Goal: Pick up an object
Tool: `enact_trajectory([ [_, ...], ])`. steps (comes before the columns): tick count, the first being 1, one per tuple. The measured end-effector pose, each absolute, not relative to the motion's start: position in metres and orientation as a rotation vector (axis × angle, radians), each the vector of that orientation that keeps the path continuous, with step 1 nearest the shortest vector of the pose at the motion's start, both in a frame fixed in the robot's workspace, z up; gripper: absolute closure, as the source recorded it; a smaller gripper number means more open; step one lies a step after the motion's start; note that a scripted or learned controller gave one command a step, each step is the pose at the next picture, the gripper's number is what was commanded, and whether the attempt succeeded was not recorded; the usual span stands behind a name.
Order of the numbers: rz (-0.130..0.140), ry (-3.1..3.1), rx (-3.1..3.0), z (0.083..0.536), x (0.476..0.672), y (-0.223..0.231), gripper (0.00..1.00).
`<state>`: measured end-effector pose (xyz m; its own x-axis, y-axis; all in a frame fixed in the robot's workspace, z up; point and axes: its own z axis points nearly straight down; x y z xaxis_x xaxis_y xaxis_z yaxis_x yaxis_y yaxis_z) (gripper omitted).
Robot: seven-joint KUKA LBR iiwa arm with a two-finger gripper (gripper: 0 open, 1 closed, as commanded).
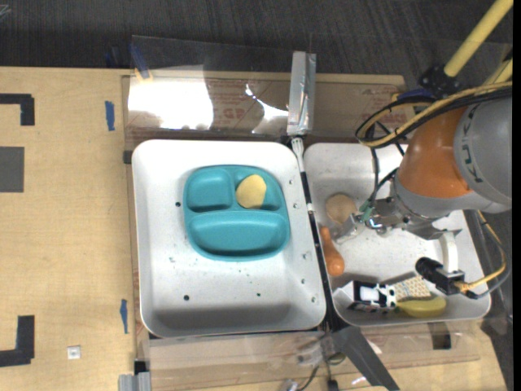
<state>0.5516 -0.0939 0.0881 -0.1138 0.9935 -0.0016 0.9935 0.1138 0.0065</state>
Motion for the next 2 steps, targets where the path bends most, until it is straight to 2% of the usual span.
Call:
enact_trajectory([
  [1,0.003,2.670,1.646,0.086,0.645,-0.123,0.00],
  [2,0.019,2.699,1.578,0.194,0.650,-0.035,0.00],
])
